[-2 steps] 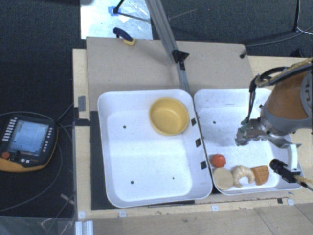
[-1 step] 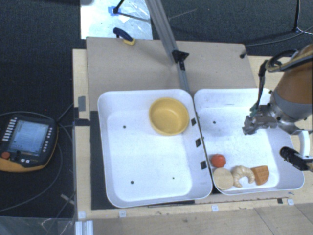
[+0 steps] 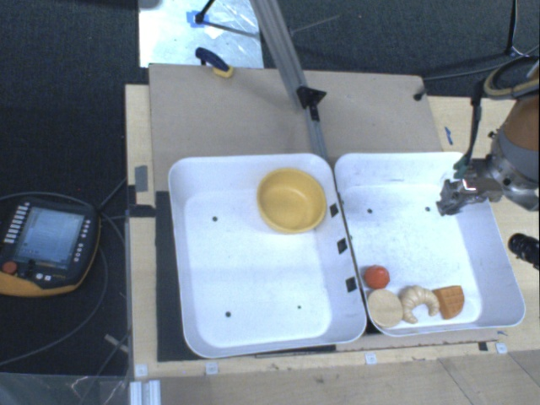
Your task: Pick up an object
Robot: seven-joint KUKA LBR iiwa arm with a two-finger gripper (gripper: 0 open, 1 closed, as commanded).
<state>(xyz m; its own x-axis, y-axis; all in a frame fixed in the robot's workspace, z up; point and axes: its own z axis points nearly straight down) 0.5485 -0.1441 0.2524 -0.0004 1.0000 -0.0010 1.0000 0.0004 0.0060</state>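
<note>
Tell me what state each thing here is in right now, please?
Yellow bowl: upright, in the left bin at its far side.
Tomato: resting in the right bin, near the divide.
Round cracker: lying flat, beside the croissant.
Croissant: lying between cracker and bread.
Bread piece: lying in the near corner.
Hand: above the right bin's far right side, holding nothing visible.

Dark carpet floor (image 3: 67, 99) surrounds a tan bench (image 3: 253, 108); pendant (image 3: 46, 243) lies left.
</note>
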